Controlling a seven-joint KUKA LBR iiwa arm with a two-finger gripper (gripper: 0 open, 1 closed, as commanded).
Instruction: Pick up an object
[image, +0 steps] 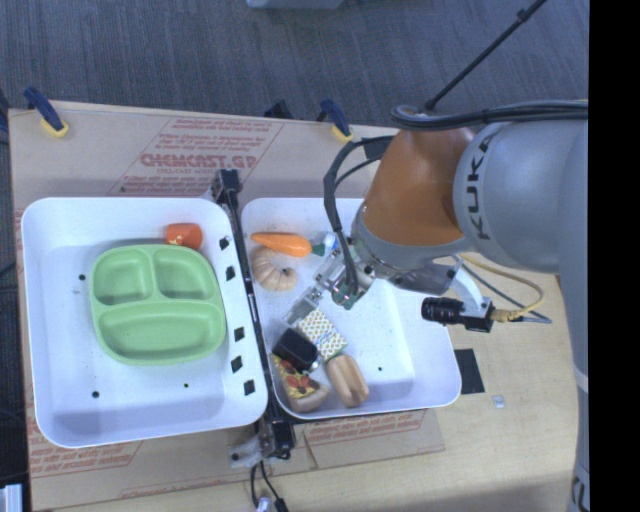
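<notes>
Objects for picking lie in the right bin, so look there first, operator. Going by size, you see the grey arm with its orange band reaching in from the right and covering that bin's upper right part. Next come the two white bins side by side on the bench; the left bin holds a green divided tray lying flat near its middle, with a small red tomato-like piece just beyond the tray's far right corner.

In the right bin you have an orange carrot lying flat near the far left corner, and a pale small pumpkin just below it, close to the bin's left wall. Nearer the front sit a patterned green-and-white packet, a black block touching its lower left edge, a taco-like piece with coloured filling at the front left, and a hot dog bun just right of that.

The gripper hangs over the middle left of the right bin, pointing down and left, its tips just above the patterned packet and right of the pumpkin. Nothing shows between its fingers. You cannot tell from this angle whether they are spread or pressed together.
</notes>
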